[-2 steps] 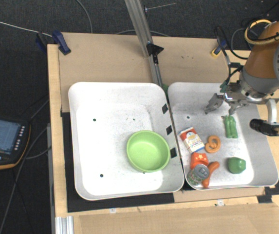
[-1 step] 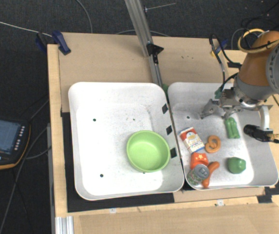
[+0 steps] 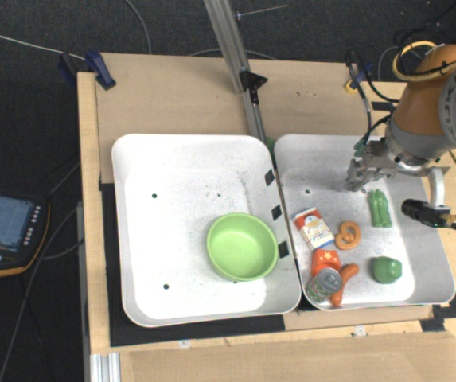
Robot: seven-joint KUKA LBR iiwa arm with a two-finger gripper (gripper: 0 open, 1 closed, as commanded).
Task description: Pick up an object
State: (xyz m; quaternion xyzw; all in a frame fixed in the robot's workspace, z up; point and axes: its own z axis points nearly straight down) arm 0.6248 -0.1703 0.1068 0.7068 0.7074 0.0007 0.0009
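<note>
Gripper [image 3: 363, 177] hovers beside ridged green stick [image 3: 380, 208], speckled bin [image 3: 418, 281].

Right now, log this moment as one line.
gripper: above right bin, fingers unclear | holding: nothing seen | nearest: green bar | left bin: green bowl

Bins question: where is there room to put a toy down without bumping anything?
The left bin has lots of bare floor above and left of the green bowl. The right bin is bare along its top, behind the gripper. Its lower half is crowded with the small box, pretzel and other toys.
</note>
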